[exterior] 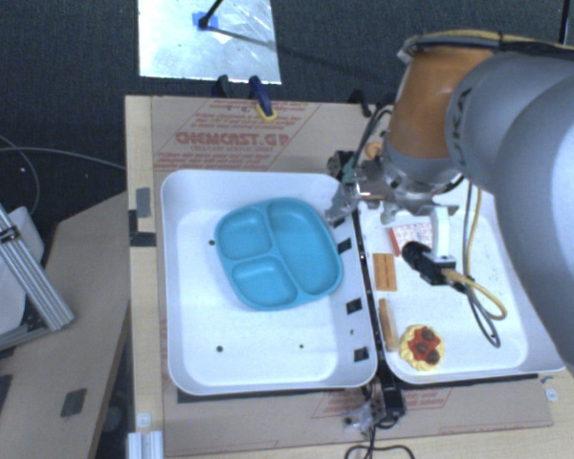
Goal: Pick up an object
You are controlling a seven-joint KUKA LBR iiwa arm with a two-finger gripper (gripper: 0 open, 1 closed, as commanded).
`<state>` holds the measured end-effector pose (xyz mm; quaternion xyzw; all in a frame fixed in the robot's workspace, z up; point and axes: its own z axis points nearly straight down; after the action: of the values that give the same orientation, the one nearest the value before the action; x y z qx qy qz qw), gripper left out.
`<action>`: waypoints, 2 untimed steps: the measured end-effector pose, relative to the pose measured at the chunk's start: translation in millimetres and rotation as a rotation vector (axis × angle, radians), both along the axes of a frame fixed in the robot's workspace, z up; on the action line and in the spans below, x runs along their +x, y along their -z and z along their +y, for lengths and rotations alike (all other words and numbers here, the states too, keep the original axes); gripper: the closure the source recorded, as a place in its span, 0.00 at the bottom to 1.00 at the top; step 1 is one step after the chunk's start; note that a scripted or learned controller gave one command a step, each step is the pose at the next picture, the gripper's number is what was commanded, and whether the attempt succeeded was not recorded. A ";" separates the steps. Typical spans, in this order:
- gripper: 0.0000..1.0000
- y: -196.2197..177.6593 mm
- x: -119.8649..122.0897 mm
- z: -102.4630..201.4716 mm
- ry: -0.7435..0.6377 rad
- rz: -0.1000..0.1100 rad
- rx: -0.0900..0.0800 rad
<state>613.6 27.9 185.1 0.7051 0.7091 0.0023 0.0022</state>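
Arm (497, 94) hangs over the right bin (517, 357), end effector (408, 208) low at its twelve o'clock; its state I cannot tell. Pizza (422, 346) lies at six o'clock, wafer (386, 273) near the divider. Blue plate (275, 252) fills the left bin (196, 352).

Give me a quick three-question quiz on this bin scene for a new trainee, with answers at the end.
1. True or false: the blue tray lies in the left bin.
2. How many compartments does the tray have?
3. Which lies nearest the right bin's front edge? A. toy pizza B. orange bar C. gripper

Key: 1 true; 2 three; 3 A.
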 end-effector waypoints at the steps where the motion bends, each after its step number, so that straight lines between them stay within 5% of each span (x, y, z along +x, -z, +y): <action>1: 0.00 0.0 15.8 -72.1 0.010 0.002 -0.004; 2: 0.00 -0.3 56.9 -71.5 0.001 0.000 -0.001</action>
<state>670.6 -43.6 185.4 0.7054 0.7088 0.0018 0.0023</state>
